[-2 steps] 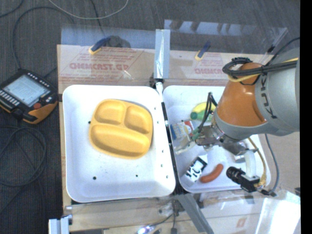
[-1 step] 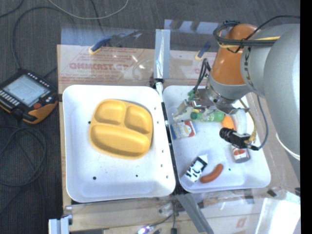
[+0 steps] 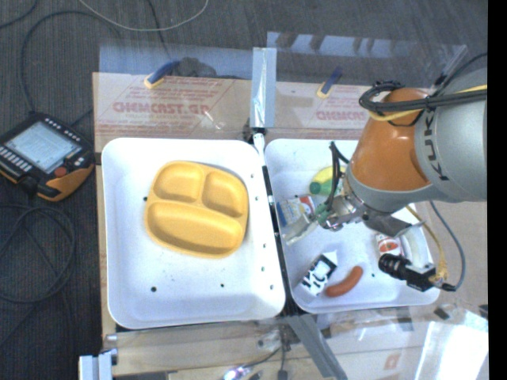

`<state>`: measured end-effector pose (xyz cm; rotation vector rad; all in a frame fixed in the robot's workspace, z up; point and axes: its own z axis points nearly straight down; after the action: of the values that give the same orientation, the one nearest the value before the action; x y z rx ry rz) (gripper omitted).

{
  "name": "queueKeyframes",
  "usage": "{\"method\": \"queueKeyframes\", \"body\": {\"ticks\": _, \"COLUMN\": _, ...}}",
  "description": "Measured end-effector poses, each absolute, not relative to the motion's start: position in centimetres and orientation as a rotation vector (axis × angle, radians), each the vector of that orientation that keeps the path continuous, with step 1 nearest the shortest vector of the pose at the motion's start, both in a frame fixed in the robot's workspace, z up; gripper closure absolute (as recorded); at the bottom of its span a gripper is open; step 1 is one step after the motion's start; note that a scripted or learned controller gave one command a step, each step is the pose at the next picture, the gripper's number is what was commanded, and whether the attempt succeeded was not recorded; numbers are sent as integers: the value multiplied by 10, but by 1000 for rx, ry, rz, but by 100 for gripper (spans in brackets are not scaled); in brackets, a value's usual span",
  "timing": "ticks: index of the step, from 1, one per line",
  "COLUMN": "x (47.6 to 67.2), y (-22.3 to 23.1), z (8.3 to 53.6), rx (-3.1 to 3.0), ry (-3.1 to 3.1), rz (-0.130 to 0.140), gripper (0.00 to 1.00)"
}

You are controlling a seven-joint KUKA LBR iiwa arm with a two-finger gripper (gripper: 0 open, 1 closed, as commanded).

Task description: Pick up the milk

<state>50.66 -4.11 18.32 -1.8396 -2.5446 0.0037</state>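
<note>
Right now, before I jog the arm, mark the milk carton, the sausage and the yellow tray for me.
milk carton (image 3: 319, 274), camera view, on its black-and-white printed face.
sausage (image 3: 344, 283), camera view, on the middle of its reddish length.
yellow tray (image 3: 190, 228), camera view, on the floor of its long front compartment.

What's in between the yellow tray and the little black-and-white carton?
In the camera view, the touching rims of the two white bins run between the yellow tray and the carton; otherwise bare bin floor.

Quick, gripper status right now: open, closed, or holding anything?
Two-finger gripper: cannot be told; it is low in the right-hand shallow white bin, beside a small blue-and-white carton, with the arm covering it.
</note>
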Motion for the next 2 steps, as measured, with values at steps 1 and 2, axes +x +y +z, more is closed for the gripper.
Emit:
{"method": "queueKeyframes", "body": {"ticks": 1, "x": 489, "y": -103, "z": 91, "rx": -1814, "ry": -2582, "rz": -11, "gripper": 0}}
{"method": "queueKeyframes", "body": {"ticks": 2, "x": 484, "y": -9, "z": 183, "rx": -2144, "ry": -2296, "rz": 1, "gripper": 0}}
